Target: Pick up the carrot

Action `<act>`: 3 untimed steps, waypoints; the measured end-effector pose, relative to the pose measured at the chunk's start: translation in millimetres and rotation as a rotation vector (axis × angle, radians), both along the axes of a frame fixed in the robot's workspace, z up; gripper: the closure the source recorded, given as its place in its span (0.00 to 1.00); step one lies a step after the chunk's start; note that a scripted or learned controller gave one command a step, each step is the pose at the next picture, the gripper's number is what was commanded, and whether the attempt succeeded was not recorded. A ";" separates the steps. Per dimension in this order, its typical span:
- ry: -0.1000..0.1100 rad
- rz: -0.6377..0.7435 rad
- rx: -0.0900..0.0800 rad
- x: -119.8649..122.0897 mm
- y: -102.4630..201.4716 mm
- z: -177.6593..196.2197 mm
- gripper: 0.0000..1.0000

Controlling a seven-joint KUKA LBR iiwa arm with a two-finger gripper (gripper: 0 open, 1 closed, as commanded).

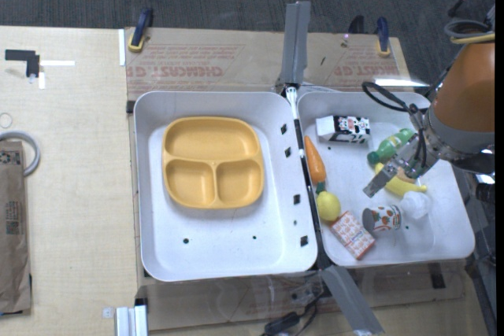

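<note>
The carrot (pixel 315 160) is orange with a green top and lies along the left wall of the right bin (pixel 453 244), pointing toward the far side. My gripper (pixel 384 177) hangs over the middle of that bin, about a hand's width to the right of the carrot and apart from it. It sits just above a yellow banana-like toy (pixel 408 186) and beside a green bottle (pixel 391 146). The arm's orange band (pixel 468 86) rises at the right edge.
Around the carrot in the right bin lie a lemon (pixel 327 205), a red snack box (pixel 352 236), a small printed can (pixel 382 219), a white lump (pixel 416 204) and a black-and-white carton (pixel 344 128). The left bin (pixel 150 193) holds a yellow divided plate (pixel 213 161).
</note>
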State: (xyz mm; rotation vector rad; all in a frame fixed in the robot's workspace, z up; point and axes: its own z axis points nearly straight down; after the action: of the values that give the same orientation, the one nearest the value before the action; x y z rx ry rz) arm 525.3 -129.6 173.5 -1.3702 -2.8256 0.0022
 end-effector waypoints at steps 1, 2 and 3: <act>0.000 -0.125 0.000 -28.9 -93.0 -31.2 0.00; 0.000 -0.187 0.001 -38.2 -92.1 -61.8 0.00; -0.001 -0.189 0.001 -37.7 -92.4 -53.6 1.00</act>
State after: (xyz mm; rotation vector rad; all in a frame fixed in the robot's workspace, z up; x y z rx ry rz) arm 487.7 -222.0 119.9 -1.6304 -2.6842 0.0003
